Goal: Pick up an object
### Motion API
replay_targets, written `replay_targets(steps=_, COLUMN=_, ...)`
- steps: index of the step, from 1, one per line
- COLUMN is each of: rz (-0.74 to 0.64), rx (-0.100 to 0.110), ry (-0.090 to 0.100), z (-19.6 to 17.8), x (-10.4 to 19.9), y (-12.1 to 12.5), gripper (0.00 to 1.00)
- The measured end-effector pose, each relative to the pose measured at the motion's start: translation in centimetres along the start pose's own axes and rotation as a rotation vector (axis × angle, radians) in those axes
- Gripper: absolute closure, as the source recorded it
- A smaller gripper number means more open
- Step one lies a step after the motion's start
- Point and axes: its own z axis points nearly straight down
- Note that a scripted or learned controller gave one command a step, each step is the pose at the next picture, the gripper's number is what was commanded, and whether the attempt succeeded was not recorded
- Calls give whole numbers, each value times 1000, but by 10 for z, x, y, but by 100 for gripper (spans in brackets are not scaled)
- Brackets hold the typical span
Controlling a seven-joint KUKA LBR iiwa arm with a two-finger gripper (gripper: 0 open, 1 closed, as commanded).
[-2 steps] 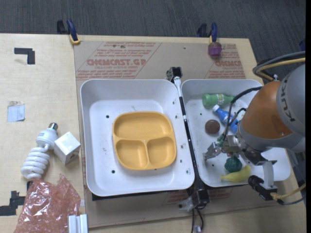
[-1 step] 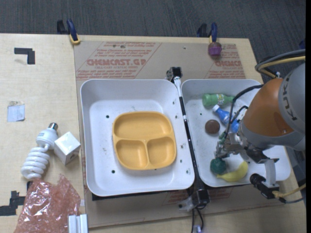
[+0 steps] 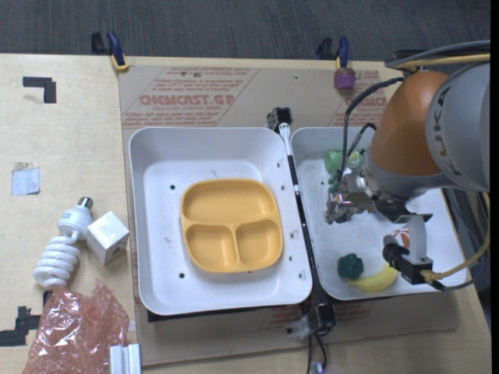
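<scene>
White plastic makes up the two bins that are set side by side on the bench. In the left bin [image 3: 156, 178] a yellow plate [image 3: 231, 224] with three parts is laid flat in the middle. In the right bin [image 3: 312, 150] a yellow banana [image 3: 374, 280] is seen near the front edge, and a dark green toy [image 3: 350, 266] is touching its left end. A light green thing [image 3: 334, 160] is seen near the back of that bin, partly hidden by the arm. A red and white thing [image 3: 401, 237] is half hidden under the arm too.

The grey arm [image 3: 460, 131] with its orange band [image 3: 405, 127] is stretched over the right bin, so much of that bin is covered. The gripper [image 3: 340, 205] is held low over the bin floor, between the light green thing and the dark green toy. Whether it is open or closed cannot be told, and nothing can be seen held in it.

Outside the bins, on the left of the bench, a white spiral light bulb [image 3: 64, 244] is laid beside a small white box [image 3: 107, 236]. A crinkly pink bag [image 3: 74, 329] is seen just in front of them.
</scene>
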Motion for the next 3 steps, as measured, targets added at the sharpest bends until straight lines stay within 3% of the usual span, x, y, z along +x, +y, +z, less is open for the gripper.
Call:
replay_targets(steps=1, rz=0, rx=1, ry=0, z=0, x=0, y=0, gripper=0)
replay_targets(steps=2, rz=0, rx=1, ry=0, z=0, x=0, y=0, gripper=0)
replay_targets(steps=3, rz=4, rx=4, ry=1, z=75, x=-74, y=-22, gripper=0)
